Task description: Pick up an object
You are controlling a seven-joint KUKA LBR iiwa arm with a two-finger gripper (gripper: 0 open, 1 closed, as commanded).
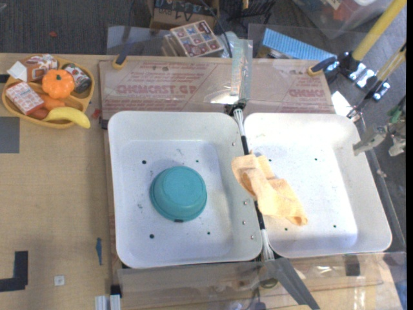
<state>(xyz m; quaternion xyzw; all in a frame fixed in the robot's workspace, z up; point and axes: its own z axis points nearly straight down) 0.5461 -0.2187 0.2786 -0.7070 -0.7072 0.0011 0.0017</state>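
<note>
The bench point(51, 192) carries 2 shallow white bins side by side. In the left bin point(129, 134) sits a teal bowl point(179, 193), turned upside down and resting near the middle of the bin floor, well apart from every wall. A yellow-orange cloth point(268, 189), crumpled and folded, lies in the right bin point(335, 173) with its upper left end draped over the rim where the 2 bins meet (that end touches the seam, while the lower right end rests flat on the bin floor).

At the right edge, metal parts of the arm's end effector point(381, 137) hang beside the right bin's outer wall, above the rim rather than over the bin floor. Whether it is released or clenched I cannot tell; nothing can be seen between its parts, and it is well apart from both the cloth and the bowl.

On the bench's far left corner stands a yellow tray point(13, 102) with toy food: an orange pumpkin point(58, 82), a banana point(68, 115) at its front edge, and small printed boxes. Behind the bins lies a sheet of clear plastic over printed cardboard point(161, 89).
</note>
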